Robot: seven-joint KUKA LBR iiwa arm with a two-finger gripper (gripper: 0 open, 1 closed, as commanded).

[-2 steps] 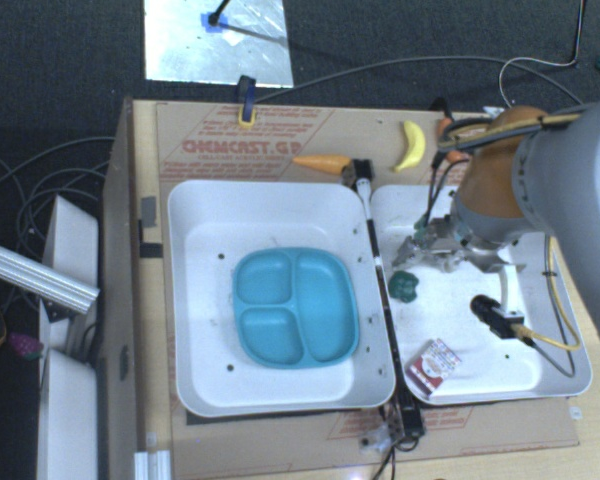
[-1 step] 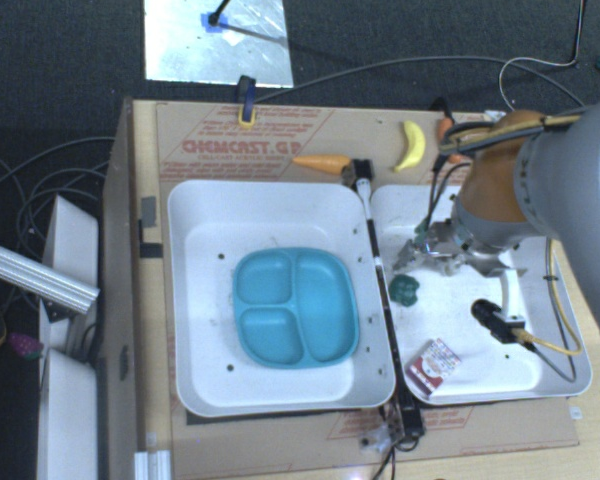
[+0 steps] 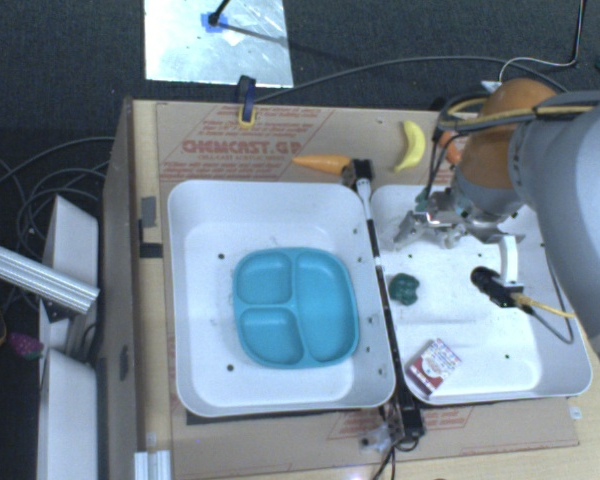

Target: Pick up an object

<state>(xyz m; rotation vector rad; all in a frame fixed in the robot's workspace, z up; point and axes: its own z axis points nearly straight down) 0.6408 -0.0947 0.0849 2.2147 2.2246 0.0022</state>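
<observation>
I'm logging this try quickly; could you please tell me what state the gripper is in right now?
Gripper: open, holding nothing, above the right bin.

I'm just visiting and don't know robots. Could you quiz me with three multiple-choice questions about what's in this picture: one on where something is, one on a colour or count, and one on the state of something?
1. Where does the blue divided tray lie?
A. In the left bin
B. In the right bin
C. On the bench behind the bins

2. What colour is the small lumpy object in the right bin?
A. Yellow
B. Dark green
C. Orange

3. How does the banana sit?
A. Inside the blue tray
B. Clamped in the gripper
C. Loose on the bench behind the bins

Answers:
1. A: the tray rests on the floor of the left bin, left of the divider.
2. B: it is a dark green lump near the divider, apart from the red-and-white packet.
3. C: it lies on the board behind the bins, right of the carrot, above the gripper.
</observation>
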